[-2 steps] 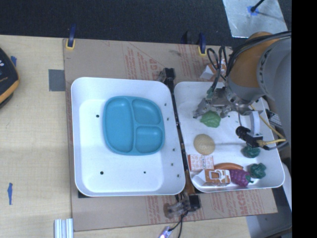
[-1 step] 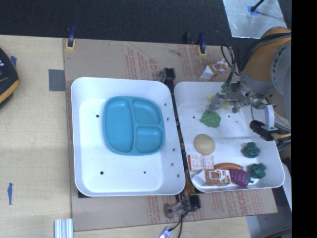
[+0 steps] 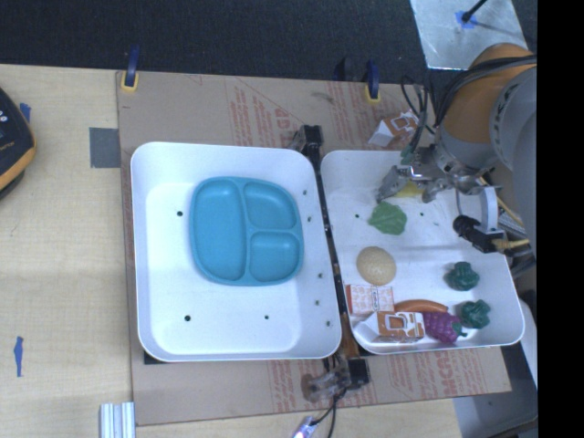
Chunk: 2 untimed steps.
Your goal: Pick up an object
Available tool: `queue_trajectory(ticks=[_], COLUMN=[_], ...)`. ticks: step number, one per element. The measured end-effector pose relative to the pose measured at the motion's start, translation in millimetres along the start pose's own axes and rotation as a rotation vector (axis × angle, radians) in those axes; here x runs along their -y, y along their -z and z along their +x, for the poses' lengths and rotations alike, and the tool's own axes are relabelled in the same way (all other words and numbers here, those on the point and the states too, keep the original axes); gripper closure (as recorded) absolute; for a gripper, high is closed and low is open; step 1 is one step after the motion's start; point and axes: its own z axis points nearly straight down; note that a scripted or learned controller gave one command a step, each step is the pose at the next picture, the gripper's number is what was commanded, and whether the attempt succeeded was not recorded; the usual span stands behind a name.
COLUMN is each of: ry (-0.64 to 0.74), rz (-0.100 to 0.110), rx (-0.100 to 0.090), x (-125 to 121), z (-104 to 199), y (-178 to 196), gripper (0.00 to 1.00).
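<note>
Two shallow white bins sit side by side on a sheet of cardboard laid over a wooden bench. The left bin holds a blue divided plate, lying flat near its centre. The right bin holds the loose objects: a green leaf-shaped piece near the top, a round tan bun below it, two small cartons printed in red and white along the lower edge, a sausage and a purple piece beside them, and two dark green broccoli pieces toward the right wall. The grey arm with its orange band reaches in from the right, and the gripper stands over the upper part of the right bin, just above the green leaf-shaped piece. Its fingers appear spread apart, with nothing visible between them. A yellow and black device rests at the bench's left edge.
</note>
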Motion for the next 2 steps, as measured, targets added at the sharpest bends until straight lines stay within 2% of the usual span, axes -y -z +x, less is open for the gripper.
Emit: queue_trajectory(ticks=[1, 2], ry=[0.001, 0.0], rz=[0.003, 0.003], rx=[-0.001, 0.001], x=[0, 52], z=[8, 33], y=[0, -1], gripper=[0.0, 0.0])
